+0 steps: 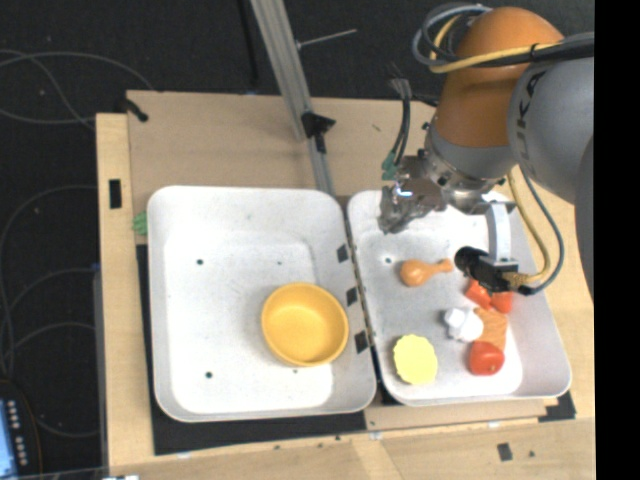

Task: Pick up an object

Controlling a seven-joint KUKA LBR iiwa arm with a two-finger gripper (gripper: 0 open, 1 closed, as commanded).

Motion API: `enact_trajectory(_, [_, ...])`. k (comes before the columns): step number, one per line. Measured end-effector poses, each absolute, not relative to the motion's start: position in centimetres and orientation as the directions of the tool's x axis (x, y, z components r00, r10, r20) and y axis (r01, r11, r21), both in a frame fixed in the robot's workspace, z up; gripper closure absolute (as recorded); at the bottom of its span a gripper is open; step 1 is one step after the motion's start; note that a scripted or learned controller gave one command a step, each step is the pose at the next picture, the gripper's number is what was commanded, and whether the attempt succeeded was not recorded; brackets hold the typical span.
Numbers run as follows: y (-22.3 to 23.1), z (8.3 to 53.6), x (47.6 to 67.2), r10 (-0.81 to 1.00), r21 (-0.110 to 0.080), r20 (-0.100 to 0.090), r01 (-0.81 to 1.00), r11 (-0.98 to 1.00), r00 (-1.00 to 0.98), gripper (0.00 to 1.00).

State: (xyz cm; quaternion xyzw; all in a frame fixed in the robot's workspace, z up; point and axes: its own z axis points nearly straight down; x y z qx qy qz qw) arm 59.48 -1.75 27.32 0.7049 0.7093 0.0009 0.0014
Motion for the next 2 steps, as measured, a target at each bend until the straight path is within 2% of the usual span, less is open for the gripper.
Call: enact_trajectory(2, [5.7,26.2,64.5,1.0,0.003,-0.002,1.0,0.005,-0.005,1.0])
